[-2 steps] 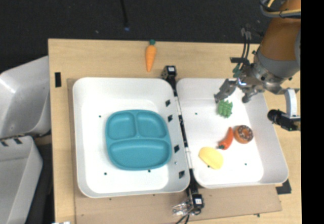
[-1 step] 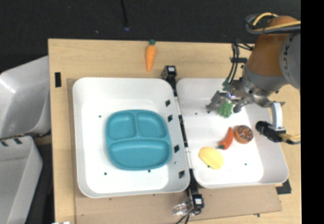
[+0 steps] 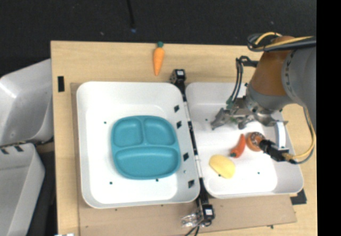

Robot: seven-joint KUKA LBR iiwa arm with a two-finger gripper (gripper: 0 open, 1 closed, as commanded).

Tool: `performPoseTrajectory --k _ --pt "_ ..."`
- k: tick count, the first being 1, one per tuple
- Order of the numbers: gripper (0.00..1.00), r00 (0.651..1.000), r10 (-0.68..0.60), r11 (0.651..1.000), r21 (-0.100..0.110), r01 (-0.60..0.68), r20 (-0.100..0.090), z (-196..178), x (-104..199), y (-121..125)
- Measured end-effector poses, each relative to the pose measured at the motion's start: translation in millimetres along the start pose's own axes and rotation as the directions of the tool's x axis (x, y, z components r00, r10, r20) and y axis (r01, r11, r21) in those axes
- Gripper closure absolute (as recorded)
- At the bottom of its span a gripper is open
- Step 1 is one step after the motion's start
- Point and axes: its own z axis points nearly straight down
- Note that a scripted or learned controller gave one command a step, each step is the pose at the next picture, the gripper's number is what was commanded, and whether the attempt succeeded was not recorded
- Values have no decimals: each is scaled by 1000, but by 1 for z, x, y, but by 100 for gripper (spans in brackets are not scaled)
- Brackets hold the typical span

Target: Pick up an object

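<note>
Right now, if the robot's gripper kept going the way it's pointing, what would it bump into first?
The gripper points left, low over the right bin. Going on, it would probably meet that bin's left wall first, then the left bin with the blue plate. Its height is hard to judge.

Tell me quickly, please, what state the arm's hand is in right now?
Hand: low over the right bin, nothing visibly held; open or shut cannot be told.

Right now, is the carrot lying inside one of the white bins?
No, the carrot lies on the wooden bench, outside the left bin.
</note>
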Motion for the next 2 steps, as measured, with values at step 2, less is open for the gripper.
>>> performPoseTrajectory --k 2 --pt "100 1000 3 1000 -11 -3 2 -75 -8 -4"
